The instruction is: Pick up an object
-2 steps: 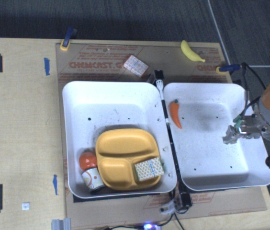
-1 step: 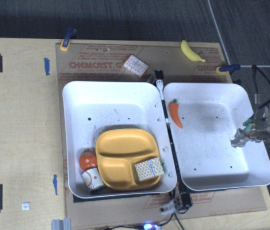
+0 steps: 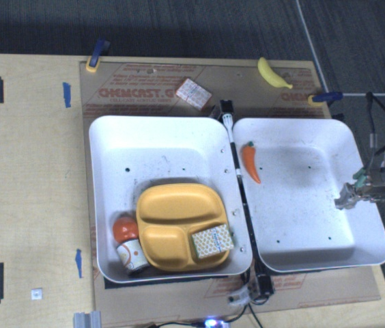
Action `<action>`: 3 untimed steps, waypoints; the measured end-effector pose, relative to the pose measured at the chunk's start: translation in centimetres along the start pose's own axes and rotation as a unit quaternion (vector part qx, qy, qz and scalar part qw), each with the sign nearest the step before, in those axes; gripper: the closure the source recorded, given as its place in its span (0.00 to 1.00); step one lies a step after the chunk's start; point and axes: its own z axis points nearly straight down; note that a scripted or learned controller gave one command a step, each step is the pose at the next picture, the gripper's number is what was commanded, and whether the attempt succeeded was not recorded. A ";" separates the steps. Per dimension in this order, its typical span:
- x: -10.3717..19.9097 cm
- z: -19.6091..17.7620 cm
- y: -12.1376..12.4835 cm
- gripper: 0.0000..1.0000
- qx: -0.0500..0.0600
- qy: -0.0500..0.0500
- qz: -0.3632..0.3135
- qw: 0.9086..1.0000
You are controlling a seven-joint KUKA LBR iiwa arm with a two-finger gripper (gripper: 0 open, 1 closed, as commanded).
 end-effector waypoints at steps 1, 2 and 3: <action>2.2 3.7 6.2 1.00 0.000 0.000 -0.001 1.000; -2.9 -0.6 0.0 1.00 0.001 0.001 0.000 1.000; -1.1 -0.6 0.0 1.00 0.001 0.001 -0.001 1.000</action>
